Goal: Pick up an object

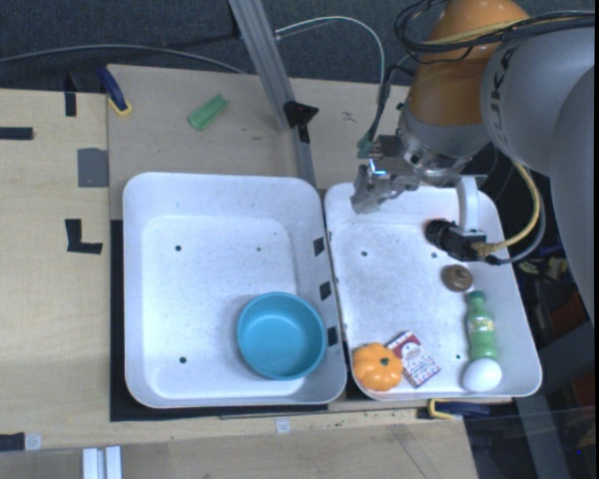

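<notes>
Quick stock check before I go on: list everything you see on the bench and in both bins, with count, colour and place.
bowl: 1, blue, left bin, near right corner
pumpkin: 1, orange, right bin, near left corner
packet: 1, red and white, right bin, beside the pumpkin
bottle: 1, green, right bin, right side
egg: 1, white, right bin, near right corner
disc: 1, brown, right bin, above the bottle
block: 1, green, bench beyond the left bin
bins: 2, white, side by side
arm: 1, grey with orange band, from the right
tool: 1, grey, over the right bin's far left corner

Grey arm (539, 78), orange band, black cables
</notes>
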`<state>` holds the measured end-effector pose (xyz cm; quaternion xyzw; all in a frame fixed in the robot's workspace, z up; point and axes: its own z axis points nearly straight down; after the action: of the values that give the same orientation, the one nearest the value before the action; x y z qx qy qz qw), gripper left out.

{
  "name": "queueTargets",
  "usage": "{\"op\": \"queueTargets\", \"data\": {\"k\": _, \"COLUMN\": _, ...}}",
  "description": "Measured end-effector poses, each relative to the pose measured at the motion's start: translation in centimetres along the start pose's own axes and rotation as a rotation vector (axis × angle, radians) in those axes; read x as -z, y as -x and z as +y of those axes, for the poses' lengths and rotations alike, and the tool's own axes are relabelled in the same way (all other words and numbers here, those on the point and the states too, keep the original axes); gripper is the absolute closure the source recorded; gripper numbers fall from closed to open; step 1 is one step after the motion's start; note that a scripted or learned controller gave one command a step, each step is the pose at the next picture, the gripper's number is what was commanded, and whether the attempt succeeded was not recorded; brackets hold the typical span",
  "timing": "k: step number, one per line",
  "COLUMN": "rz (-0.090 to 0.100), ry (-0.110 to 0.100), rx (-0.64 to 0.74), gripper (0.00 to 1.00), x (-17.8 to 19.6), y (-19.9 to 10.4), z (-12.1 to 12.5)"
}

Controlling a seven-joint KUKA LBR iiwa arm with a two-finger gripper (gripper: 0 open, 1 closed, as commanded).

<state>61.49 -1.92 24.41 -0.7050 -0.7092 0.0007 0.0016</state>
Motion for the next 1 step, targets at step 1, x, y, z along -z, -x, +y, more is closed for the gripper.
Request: {"op": "queueTargets", "data": {"k": 1, "rz": -0.001, "ry": -0.002, "rx": -0.001, "gripper": 1.0, "x": -0.99, "y": -3.9, "z": -3.45}}
